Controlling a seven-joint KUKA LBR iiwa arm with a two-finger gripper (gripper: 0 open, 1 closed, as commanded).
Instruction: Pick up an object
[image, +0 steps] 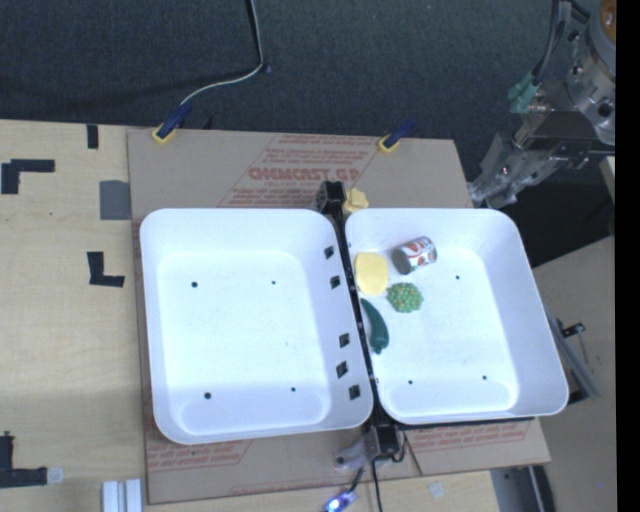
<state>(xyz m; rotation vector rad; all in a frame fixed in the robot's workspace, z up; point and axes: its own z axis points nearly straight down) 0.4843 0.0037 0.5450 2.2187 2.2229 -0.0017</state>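
Cardboard sheet (300, 170) under two white bins (240, 420)

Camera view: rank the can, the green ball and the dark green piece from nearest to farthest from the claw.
From the claw, above the right bin's far right corner:
1. Can, far part of the right bin.
2. Green ball, nearer the bin's middle.
3. Dark green piece, against the divider.

We see our arm (560, 110) as grey metal, with an orange patch, a teal fitting and dark cables.
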